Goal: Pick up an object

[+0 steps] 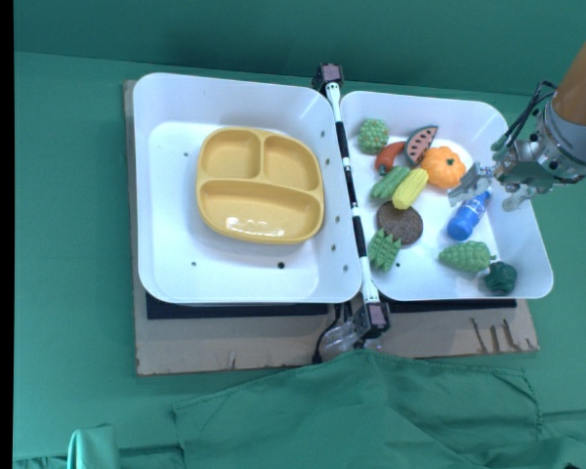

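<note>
Hovering above the right bin's point(527, 262) far-right part, the gripper point(481, 186) hangs with its jaws parted a little, nothing between them.

Just under the fingertips lies a blue bottle point(466, 218) with a white cap, tilted, not gripped. Beside it toward the bin's middle sit an orange pumpkin point(442, 167), a watermelon slice point(422, 143), a red pepper point(390, 154), a yellow corn cob point(410, 188) touching a green pod point(388, 183), and a brown disc point(399, 223). Green bumpy pieces lie near the far edge point(373, 134), the divider point(383, 249) and the near edge point(466, 256); dark broccoli point(500, 277) fills the near right corner. The left bin point(176, 252) carries a yellow divided plate point(261, 184). Both bins rest on cardboard point(225, 345) over green cloth point(68, 213). No readable writing shows.
</note>
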### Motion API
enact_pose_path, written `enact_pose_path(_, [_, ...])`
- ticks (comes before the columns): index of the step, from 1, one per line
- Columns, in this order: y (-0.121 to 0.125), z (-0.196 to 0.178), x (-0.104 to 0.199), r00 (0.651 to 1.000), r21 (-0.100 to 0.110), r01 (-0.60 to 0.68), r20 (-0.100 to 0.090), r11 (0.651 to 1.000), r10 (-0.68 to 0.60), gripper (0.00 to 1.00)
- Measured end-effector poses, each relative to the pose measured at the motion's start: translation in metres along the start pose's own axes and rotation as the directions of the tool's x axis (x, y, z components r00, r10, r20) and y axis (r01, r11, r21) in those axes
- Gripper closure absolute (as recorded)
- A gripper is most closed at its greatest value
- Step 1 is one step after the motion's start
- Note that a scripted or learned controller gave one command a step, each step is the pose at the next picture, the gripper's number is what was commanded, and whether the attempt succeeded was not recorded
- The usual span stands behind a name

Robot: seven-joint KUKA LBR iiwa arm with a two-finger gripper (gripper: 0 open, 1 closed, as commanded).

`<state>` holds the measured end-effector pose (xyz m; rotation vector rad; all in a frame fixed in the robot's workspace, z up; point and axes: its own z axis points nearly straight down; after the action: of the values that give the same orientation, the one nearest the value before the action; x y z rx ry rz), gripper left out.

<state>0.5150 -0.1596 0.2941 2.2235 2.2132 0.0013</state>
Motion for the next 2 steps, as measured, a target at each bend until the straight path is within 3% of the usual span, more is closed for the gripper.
enact_pose_path(1, [-0.0240,0.1018,0.0023,1.000,0.012,-0.001,-0.004,1.000,0.001,0.00])
enact_pose_path(2, [-0.0216,0.0964,0.0018,1.000,0.001,0.000,-0.001,1.000,0.000,0.00])
